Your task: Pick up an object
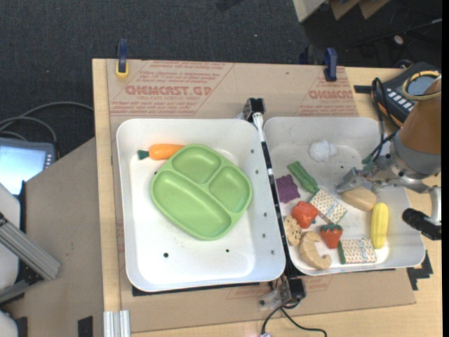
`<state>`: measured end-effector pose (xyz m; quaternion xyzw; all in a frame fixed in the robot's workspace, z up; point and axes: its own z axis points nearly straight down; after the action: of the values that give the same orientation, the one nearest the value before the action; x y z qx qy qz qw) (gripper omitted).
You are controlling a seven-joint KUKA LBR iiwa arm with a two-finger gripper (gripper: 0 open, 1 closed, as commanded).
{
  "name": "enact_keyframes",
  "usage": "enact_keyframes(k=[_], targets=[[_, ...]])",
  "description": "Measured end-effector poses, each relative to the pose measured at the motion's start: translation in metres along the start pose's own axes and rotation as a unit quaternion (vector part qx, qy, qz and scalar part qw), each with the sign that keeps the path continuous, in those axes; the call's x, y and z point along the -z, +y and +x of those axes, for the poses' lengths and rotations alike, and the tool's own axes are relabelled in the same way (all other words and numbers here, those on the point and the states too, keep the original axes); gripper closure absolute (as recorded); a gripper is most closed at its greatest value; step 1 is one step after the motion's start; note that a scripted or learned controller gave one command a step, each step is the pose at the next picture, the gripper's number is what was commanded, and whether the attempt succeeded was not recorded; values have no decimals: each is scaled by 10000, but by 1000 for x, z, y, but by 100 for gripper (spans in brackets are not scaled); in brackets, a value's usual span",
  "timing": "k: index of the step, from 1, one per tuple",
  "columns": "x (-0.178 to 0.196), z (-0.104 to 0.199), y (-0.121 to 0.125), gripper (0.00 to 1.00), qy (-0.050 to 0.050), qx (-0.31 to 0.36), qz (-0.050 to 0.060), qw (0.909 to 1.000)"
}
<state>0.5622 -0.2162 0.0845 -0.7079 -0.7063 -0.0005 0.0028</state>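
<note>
The right bin [351,128] holds several toy foods: a beige lump [360,200], a yellow corn cob [379,224], a checkered cracker [327,205], a red tomato [304,213], a strawberry [331,234], a croissant [313,250], a green bean pod [303,177] and a purple piece [286,187]. My gripper [353,180] hangs low over the right bin's right half, just above the beige lump. I see nothing held in it.
The left bin [133,209] carries a green divided plate [201,191] and an orange carrot [163,152] at its back left. A white crumpled wad [323,149] lies at the back of the right bin. A second cracker [358,250] sits near that bin's front edge.
</note>
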Motion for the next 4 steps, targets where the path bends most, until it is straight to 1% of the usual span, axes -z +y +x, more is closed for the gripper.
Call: enact_keyframes(k=[1,2,3,4], targets=[[11,2,2,100,-17,13,-21,10000],[10,2,2,0,-15,11,-18,10000],[10,61,109,0,-29,57,-56,10000],[0,4,31,0,-17,-22,17,10000]])
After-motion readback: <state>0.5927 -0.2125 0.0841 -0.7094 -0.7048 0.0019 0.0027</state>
